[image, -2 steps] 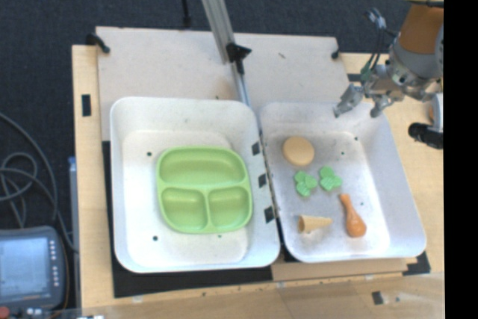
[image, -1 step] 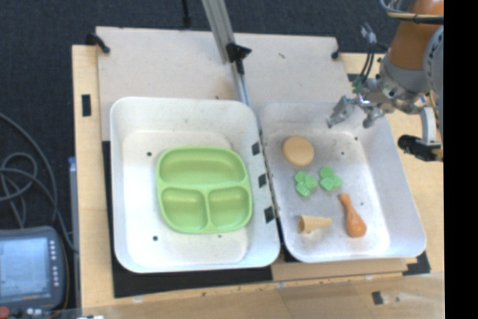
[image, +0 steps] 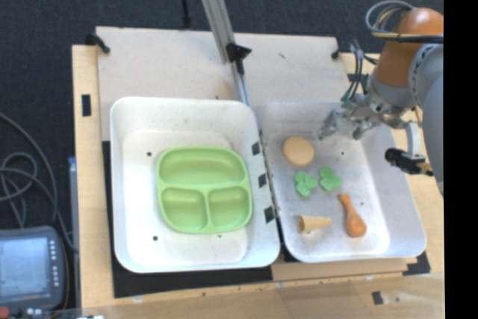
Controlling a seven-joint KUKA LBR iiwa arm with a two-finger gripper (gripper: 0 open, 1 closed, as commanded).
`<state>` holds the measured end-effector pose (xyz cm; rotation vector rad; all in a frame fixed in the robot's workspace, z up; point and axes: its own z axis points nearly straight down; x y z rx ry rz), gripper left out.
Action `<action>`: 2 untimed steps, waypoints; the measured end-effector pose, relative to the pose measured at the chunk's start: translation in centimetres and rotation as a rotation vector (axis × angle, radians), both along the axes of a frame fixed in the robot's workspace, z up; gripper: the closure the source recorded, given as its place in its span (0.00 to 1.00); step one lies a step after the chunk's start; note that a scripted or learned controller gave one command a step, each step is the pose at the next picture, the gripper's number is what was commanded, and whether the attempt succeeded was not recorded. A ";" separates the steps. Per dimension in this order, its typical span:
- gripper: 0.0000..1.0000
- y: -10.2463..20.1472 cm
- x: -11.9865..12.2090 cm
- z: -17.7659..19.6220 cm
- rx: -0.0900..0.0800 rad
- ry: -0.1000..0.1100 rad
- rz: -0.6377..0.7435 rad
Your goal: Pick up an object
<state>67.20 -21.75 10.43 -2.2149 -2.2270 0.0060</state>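
Note:
My gripper (image: 343,128) hangs over the back of the right bin (image: 396,198), its two fingers spread apart with nothing between them. A round tan bun (image: 298,151) lies just left and in front of it. Two green leafy pieces (image: 305,183) (image: 329,178) sit in the bin's middle. Nearer the front lie an orange carrot-like piece (image: 352,216) and a small tan cone (image: 314,223).
The left bin (image: 134,123) holds a green three-compartment tray (image: 203,188). A grey metal pole (image: 213,0) slants up from between the bins at the back. The grey arm with its orange band (image: 407,48) comes in at the right.

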 end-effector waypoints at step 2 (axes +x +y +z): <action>1.00 -0.3 0.8 8.2 -0.001 -0.013 0.001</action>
